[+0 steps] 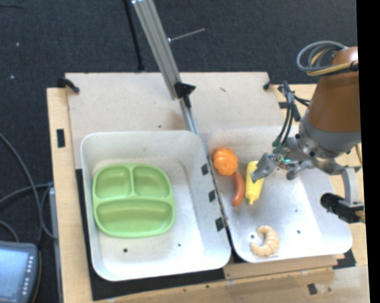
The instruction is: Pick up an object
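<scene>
White plastic bins sit side by side as a KUKA arm reaches in over the toy food.

A green divided plate [133, 200] lies in the left bin [107, 261]; in the right bin [335, 239] lie an orange [225, 161], a sausage [238, 189], a yellow corn-like piece [254, 187] and, nearer the front, a croissant [265, 240]. The gripper [263, 168] hangs just over the yellow piece's upper end; how wide its fingers stand cannot be told, and nothing is visibly held. A clean pick probably calls for centring on the yellow piece, clear of the sausage.
</scene>
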Controlling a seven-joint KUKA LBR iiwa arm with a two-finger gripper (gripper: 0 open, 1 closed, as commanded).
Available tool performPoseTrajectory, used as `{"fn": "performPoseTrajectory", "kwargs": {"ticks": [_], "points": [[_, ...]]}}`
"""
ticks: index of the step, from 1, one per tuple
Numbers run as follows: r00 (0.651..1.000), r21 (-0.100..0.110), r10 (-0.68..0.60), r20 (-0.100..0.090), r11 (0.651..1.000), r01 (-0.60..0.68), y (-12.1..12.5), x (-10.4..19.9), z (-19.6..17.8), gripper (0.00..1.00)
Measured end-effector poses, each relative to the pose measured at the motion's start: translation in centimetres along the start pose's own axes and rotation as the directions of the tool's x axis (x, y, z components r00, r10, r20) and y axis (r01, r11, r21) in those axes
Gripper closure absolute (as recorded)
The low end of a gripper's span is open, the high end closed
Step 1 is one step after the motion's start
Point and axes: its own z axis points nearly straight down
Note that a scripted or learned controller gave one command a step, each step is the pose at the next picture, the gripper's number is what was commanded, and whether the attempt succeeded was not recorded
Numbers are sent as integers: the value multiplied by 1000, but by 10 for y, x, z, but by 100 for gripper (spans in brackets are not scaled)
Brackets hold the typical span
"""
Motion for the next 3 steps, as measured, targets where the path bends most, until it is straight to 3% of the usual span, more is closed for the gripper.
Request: {"fn": "performPoseTrajectory", "kwargs": {"ticks": [1, 2, 3], "points": [[1000, 6, -4, -2, 1000, 4, -15, 53, 59, 0], [1000, -9, 8, 6, 1000, -8, -15, -36, -36, 0], [1000, 8, 4, 0, 1000, -4, -25, -50, 72, 0]]}}
